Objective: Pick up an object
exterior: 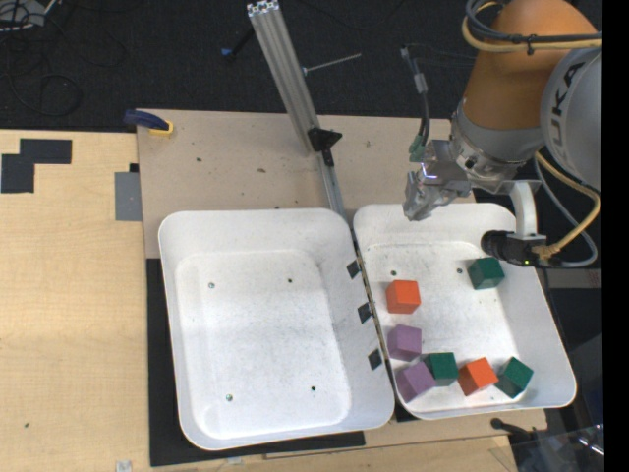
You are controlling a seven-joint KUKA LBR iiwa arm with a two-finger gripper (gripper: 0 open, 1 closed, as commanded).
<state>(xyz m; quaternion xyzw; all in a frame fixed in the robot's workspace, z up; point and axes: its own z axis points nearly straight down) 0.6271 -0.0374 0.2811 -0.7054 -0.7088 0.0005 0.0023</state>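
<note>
The right bin [442, 226] holds several small blocks. An orange cube [402, 296] lies near its left side, with a purple cube [404, 341] and a second purple one [414, 379] below it. Green blocks sit at the right wall [486, 272], near the front [442, 366] and at the front right corner [514, 376]. Another orange cube [478, 375] rests between the front green ones. My gripper [421, 207] hangs above the bin's back edge, well clear of the blocks, with nothing seen in it.
The left bin [197, 239] lies beside the right one, with black clips [362, 313] along the shared wall. A slanted aluminium post [290, 77] rises behind the bins. A blue and yellow clamp [147, 121] sits at the board's back left corner.
</note>
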